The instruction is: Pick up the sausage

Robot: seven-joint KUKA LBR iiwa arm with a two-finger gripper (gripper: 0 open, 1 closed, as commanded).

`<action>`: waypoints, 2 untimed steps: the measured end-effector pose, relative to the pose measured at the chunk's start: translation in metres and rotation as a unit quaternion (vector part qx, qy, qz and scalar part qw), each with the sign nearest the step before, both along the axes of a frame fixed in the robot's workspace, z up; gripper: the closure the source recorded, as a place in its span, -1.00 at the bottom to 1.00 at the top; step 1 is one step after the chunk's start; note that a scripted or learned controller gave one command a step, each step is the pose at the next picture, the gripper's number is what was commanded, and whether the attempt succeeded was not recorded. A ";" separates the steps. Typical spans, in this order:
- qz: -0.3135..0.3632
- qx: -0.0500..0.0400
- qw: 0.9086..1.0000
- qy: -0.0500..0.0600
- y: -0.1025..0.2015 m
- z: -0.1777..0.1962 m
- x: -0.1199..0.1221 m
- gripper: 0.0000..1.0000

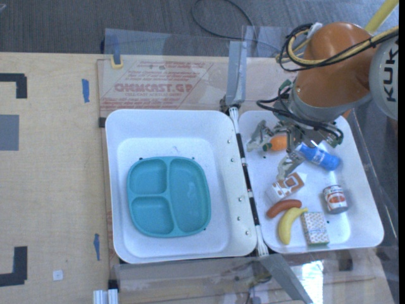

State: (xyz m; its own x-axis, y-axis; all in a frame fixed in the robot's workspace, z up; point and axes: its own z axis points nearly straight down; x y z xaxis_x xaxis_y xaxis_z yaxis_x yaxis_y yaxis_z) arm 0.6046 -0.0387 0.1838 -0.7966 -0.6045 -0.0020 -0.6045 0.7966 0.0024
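The sausage (283, 208) is a short reddish-brown link lying flat in the right bin (361, 189), toward its front, just above a yellow banana (288, 223). My gripper (274, 149) hangs under the grey wrist over the back of the same bin, well behind the sausage and apart from it. Its two grey fingers (290, 164) are spread, so it is open. A small orange item (277, 143) lies by the fingers, not clamped.
Around the sausage lie a small carton (288, 185), a blue bottle (319, 157), a can (334, 199) and a speckled box (314, 228). The left bin (120, 132) holds a teal divided plate (168, 196). A ridge (243, 170) separates the bins.
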 end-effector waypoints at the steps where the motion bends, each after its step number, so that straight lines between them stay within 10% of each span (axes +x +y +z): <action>1: -0.004 0.002 1.000 -0.001 -0.001 0.008 0.002 1.00; 2: 0.026 0.000 1.000 0.001 0.025 -0.001 -0.023 1.00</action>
State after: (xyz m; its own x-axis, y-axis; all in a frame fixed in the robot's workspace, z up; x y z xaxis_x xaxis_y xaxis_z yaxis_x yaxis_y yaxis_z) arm 0.5816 -0.0136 0.1829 -0.7643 -0.6449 -0.0009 -0.6449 0.7643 0.0038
